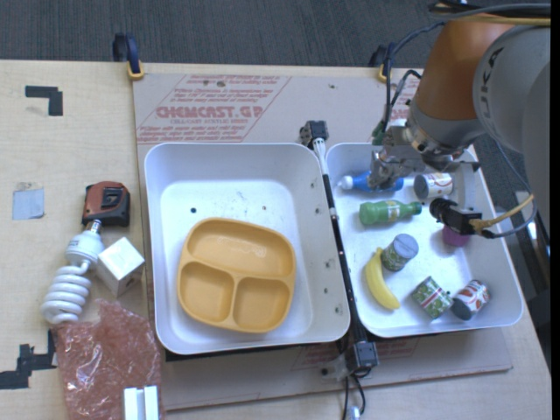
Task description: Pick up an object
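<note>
The right bin [499,309] holds several small objects. My gripper [383,178] hangs low over its far left part, right at a blue and white tube [360,182] lying by the bin's wall. Just in front of the gripper lies a green bottle [389,210] on its side. A small white can [435,185] and a purple cup [455,235] sit to the right under the wrist. Nearer the front are a grey-lidded can [400,252], a banana [379,281], a green patterned can [430,296] and a red and white can [472,297].
The left bin [166,234] holds a yellow divided plate [234,274]. Left of the bins lie a tape measure [107,203], a spiral light bulb [72,278], a white cube [121,263] and a reddish mesh bag [103,357]. The arm's bulk [490,68] looms over the right bin's far corner.
</note>
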Robot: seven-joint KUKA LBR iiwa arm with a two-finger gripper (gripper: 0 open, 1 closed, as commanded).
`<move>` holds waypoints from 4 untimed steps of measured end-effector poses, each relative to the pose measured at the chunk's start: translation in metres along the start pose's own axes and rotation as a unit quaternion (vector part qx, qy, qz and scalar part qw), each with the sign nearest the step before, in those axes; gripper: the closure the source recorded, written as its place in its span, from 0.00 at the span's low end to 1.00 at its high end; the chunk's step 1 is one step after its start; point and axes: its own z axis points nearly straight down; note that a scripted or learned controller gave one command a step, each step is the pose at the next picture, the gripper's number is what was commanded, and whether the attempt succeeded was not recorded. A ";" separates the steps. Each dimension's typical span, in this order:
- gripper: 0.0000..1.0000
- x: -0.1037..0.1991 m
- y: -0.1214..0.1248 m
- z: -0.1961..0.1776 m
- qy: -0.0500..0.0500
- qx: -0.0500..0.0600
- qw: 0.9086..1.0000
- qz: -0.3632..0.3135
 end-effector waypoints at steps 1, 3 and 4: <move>0.00 0.000 0.000 0.000 0.000 0.000 1.000 0.000; 1.00 -0.050 0.025 0.089 0.000 0.000 1.000 0.001; 0.00 -0.050 0.025 0.089 0.000 0.000 1.000 0.001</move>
